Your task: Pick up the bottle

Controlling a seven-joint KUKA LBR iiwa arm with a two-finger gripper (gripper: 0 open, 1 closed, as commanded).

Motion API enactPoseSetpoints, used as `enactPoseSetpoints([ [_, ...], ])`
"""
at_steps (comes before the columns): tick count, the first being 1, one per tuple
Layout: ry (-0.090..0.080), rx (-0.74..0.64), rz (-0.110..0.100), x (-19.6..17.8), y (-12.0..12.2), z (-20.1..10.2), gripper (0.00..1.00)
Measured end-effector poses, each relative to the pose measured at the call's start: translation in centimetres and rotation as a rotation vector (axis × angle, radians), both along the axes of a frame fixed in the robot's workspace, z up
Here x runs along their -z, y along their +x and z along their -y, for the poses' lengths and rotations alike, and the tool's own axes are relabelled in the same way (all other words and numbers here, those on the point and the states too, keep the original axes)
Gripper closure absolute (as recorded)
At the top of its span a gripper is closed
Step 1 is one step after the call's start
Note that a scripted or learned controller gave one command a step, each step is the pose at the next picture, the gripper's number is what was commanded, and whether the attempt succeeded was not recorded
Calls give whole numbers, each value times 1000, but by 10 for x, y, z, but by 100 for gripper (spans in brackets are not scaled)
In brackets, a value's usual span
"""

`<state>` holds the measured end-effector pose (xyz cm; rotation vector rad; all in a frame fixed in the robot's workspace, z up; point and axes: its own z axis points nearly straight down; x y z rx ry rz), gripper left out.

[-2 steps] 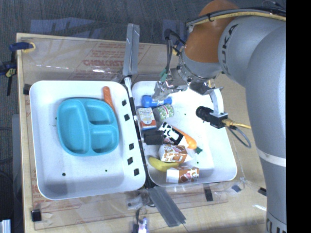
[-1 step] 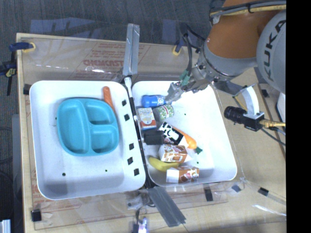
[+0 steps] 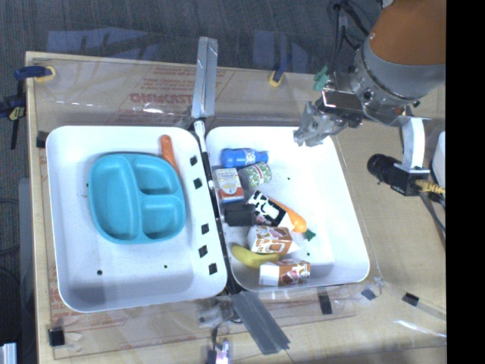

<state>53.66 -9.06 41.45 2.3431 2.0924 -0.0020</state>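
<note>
The grey two-finger gripper [image 3: 311, 131] hangs over the twelve o'clock rim of the right-hand shallow white bin [image 3: 345, 203], nothing between its fingers; how far they part I cannot tell. The small blue plastic bottle [image 3: 242, 157] lies on its side at that bin's eleven o'clock corner, bare white floor running toward three o'clock. It rests just beside a green-labelled can [image 3: 256, 175].

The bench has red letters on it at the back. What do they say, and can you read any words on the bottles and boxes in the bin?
Red print on the bench: too faint and blurred to read.
Blue bottle: label too small to read.
Small carton: print blurred.
Black-and-white pack: pattern shows, no legible words.
Orange-brown box: print too blurred to read.
</note>
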Motion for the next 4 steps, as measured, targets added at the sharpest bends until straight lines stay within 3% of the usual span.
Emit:
enactPoseSetpoints([
  [1, 0, 129, 1, -28, -58, 23, 100],
  [2, -1, 473, -2, -27, -38, 47, 100],
  [3, -1, 821, -2, -27, -34, 74, 100],
  [4, -1, 1057, -4, -26, 9, 91, 100],
])
